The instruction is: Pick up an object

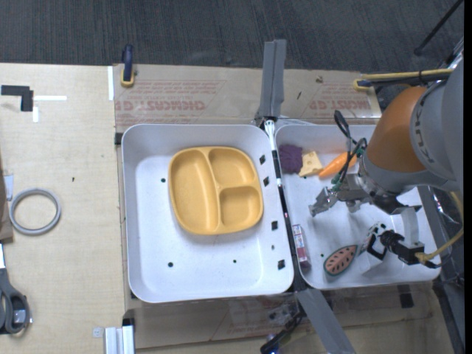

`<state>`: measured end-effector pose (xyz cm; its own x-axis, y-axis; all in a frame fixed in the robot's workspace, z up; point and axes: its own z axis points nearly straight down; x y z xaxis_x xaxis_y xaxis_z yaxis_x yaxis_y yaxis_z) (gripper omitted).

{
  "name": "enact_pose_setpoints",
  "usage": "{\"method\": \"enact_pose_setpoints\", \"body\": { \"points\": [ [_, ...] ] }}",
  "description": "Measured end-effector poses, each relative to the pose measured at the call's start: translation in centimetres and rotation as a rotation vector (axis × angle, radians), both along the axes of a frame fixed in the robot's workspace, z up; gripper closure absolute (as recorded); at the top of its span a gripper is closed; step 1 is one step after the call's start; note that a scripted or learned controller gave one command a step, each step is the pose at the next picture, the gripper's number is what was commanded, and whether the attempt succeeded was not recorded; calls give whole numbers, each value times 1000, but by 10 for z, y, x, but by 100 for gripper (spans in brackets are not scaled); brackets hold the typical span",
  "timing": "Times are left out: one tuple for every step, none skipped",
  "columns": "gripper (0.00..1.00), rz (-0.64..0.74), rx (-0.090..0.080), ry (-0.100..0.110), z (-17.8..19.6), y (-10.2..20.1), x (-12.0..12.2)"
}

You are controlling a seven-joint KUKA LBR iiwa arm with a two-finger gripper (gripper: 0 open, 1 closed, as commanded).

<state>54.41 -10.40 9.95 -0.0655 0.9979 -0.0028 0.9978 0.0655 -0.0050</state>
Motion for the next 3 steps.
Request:
{"method": "enact_pose_setpoints", "body": {
  "points": [
    [0,-44,1,-3,-8,-34,81],
    [0,-271,0,-3,-8,-4,114],
    [100,-267,-3,-2,2,-3,114]
  ]
}}
